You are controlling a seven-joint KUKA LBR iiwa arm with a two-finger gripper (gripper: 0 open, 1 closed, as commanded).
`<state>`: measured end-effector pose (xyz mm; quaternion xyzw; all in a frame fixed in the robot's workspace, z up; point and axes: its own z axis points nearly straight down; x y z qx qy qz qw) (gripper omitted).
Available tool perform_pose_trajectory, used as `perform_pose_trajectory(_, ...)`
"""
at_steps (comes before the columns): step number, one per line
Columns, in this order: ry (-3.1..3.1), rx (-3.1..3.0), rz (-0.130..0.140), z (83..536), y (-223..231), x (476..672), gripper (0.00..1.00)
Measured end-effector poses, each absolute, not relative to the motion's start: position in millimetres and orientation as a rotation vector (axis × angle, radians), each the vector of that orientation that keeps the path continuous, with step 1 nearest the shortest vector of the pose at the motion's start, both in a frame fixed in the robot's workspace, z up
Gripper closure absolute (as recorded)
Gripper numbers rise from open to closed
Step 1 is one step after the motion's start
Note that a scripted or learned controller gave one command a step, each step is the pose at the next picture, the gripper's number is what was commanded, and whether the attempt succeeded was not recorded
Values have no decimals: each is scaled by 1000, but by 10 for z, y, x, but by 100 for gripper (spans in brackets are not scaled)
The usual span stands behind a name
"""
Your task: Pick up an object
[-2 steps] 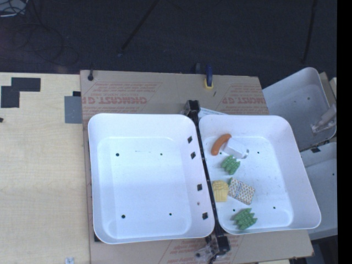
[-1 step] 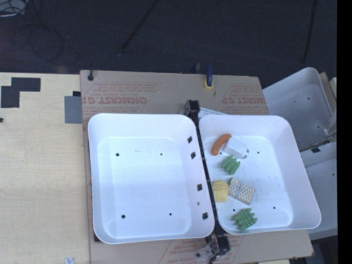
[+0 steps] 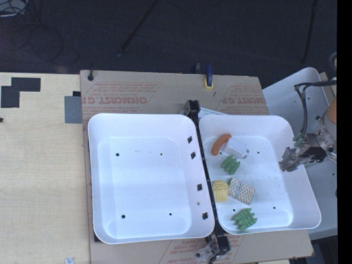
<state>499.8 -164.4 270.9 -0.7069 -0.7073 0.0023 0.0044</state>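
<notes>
Left bin [image 3: 143,232]: bare white floor. Right bin [image 3: 275,125]: checkered block [image 3: 241,191] at centre; orange sausage [image 3: 220,143] at 11 o'clock; green pieces [image 3: 244,219] at 6. My pincer [image 3: 290,159]: over the 3 o'clock rim; holds nothing I can see.

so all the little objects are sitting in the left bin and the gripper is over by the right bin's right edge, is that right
Not quite. The camera view shows the orange sausage, green pieces, yellow corn and patterned block in the right bin, not the left. The gripper is at that bin's right edge.
</notes>
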Motion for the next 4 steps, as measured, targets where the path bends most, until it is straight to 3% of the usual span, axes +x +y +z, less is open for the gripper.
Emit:
perform_pose_trajectory(1,-2233,-2214,-8,3674,-845,4759,100)
perform_pose_trajectory(2,-2235,-2212,-7,4470,189,4763,100)
perform_pose_trajectory(3,-2227,-2219,0,4384,261,5699,100)
perform_pose_trajectory(4,-2224,-2217,3,5047,686,5100,100)
